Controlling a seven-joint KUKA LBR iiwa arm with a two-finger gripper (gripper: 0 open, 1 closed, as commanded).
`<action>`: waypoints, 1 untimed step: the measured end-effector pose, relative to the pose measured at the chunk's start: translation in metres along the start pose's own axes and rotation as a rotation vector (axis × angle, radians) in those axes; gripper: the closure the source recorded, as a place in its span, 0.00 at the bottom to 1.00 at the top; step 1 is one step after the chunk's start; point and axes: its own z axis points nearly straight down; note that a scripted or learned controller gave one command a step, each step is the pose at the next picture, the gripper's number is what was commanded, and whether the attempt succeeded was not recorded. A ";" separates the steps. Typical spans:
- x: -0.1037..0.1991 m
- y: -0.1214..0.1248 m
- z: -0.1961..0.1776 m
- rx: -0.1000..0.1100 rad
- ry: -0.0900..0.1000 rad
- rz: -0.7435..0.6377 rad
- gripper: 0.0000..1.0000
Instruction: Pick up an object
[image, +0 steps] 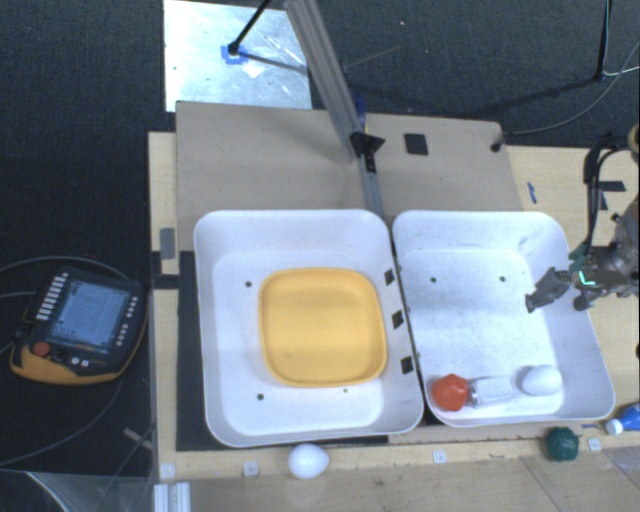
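Two shallow white plastic bins: left bin (215, 330) with square yellow plate (323, 326); right bin (470, 250) with red-capped clear bottle (472, 391) and white egg (541, 380) at 6 o'clock. Gripper (552, 289) at 3 o'clock, empty, opening unclear. Approach step; next: descend toward 6 o'clock objects.

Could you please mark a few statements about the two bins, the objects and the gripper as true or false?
1. The square yellow plate lies in the left white bin. True.
2. The red ball sits on the yellow plate. False: it lies in the right white bin, near the front edge.
3. The gripper hovers over the right white bin. True.
4. The white egg-shaped object lies inside the left bin. False: it rests on the bench in front of it.
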 end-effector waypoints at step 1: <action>0.000 0.000 0.000 0.000 0.000 0.000 0.00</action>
